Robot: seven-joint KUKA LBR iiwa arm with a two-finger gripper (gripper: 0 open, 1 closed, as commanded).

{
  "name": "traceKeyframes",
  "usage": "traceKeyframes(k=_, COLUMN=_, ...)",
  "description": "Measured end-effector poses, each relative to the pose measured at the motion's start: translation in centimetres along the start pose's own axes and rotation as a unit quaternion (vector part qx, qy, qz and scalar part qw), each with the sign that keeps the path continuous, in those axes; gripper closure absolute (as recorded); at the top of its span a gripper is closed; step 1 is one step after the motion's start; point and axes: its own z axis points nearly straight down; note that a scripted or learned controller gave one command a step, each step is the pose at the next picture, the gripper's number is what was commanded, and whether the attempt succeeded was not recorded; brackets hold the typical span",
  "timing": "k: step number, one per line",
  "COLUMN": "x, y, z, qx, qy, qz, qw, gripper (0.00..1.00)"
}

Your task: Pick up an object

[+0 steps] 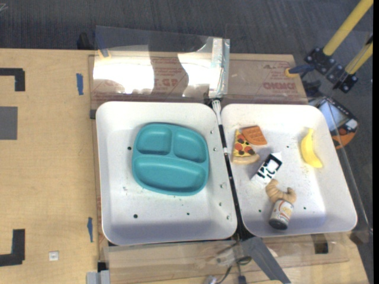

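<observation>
Presumably the banana (310, 149) goes first: it lies by the right bin's (334, 215) arm-side rim, long axis along that rim. Jaws' opening: cannot tell.

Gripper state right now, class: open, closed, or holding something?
Gripper: cannot be told. It sits at the outer edge of the right bin, too small and blurred to read.

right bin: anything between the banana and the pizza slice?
No. In the camera view, only bare white bin floor lies between the banana and the pizza slice. The black-and-white box sits lower.
</observation>
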Motion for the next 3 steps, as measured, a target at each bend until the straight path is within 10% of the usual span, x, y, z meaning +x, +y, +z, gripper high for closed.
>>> traceKeyframes(k=2, x=0.0, y=-10.0, z=0.1, qx=0.001, qy=0.000, qz=0.000, qw=1.0000, gripper=1.00)
traceKeyframes(k=3, x=0.0, y=-9.8, z=-0.9, qx=-0.001, qy=-0.001, qz=-0.001, qw=1.0000, gripper=1.00)
